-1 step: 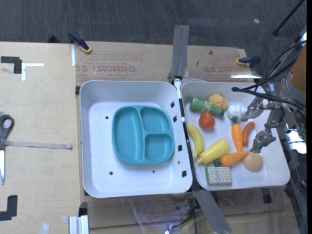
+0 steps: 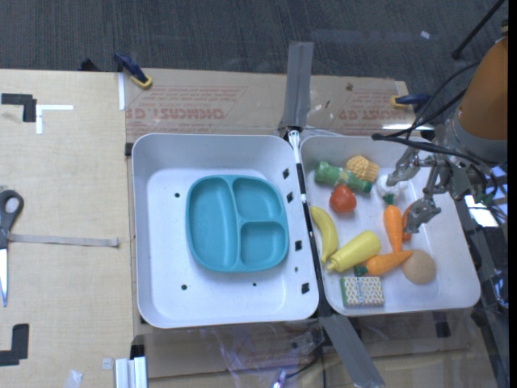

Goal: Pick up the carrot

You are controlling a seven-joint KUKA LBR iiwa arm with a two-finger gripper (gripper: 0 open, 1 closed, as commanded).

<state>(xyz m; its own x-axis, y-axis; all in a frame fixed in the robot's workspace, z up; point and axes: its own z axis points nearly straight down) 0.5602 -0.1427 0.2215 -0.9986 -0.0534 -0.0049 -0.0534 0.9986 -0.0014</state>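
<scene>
The gripper (image 2: pixel 414 191) hangs over the right bin (image 2: pixel 452 297) with its two fingers spread apart and nothing between them, one finger (image 2: pixel 401 170) toward the corn side, the other (image 2: pixel 422 212) down beside the top of a carrot. There look to be two orange carrots here: an upright carrot (image 2: pixel 393 226) standing lengthwise just under that lower finger, close enough that I can't say whether they touch, and a lying carrot (image 2: pixel 388 262) angled across below it, its thick end near a tan potato (image 2: pixel 419 267). So the pick isn't made yet, by my reckoning; the arm is in place above the target but closing and lifting are all left to do. Around the carrots sit a yellow squash (image 2: pixel 353 251), a banana (image 2: pixel 325 231), a red tomato (image 2: pixel 342 200), a green piece (image 2: pixel 340 175) and corn (image 2: pixel 362 168), with a patterned block (image 2: pixel 362 291) at the front. It's crowded, so a neighbour could get nudged. The left bin (image 2: pixel 153 217) holds a teal tray (image 2: pixel 237 223), well away from the action
</scene>
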